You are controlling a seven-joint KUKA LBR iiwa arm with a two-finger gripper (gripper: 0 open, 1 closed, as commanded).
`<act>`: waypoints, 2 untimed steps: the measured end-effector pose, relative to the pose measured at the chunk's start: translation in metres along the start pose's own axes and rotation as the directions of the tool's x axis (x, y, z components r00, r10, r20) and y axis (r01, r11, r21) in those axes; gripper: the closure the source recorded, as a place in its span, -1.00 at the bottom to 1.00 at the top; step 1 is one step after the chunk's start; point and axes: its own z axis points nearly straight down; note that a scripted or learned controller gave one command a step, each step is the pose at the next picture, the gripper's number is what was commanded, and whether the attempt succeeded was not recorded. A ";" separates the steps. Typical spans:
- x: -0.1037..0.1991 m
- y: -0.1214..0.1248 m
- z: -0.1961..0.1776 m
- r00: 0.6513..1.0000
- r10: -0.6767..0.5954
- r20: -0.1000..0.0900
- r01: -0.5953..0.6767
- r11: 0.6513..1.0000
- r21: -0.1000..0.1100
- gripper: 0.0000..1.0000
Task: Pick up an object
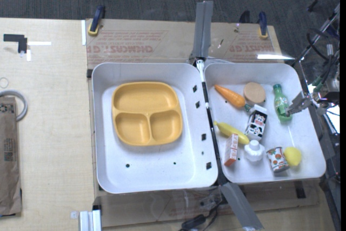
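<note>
The right bin holds several small items. An orange carrot lies at its back left beside a round tan disc. A green bottle lies at the back right. In the middle stands a black-and-white milk carton, with a yellow banana, a red box and a white bottle in front of it. A printed can and a lemon sit at the front right. My gripper reaches in from the right edge, its tip just right of the green bottle, low over the bin.
The left bin bears a yellow divided plate. A grey divider bar runs between the bins at the back. Clamps hold cardboard behind both bins. Cables and arm parts crowd the right edge.
</note>
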 end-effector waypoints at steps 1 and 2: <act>-0.041 0.014 0.057 0.999 -0.050 -0.001 0.050 0.999 0.000 -1.00; 0.032 0.058 0.178 0.995 -0.100 0.000 0.100 0.995 -0.002 -1.00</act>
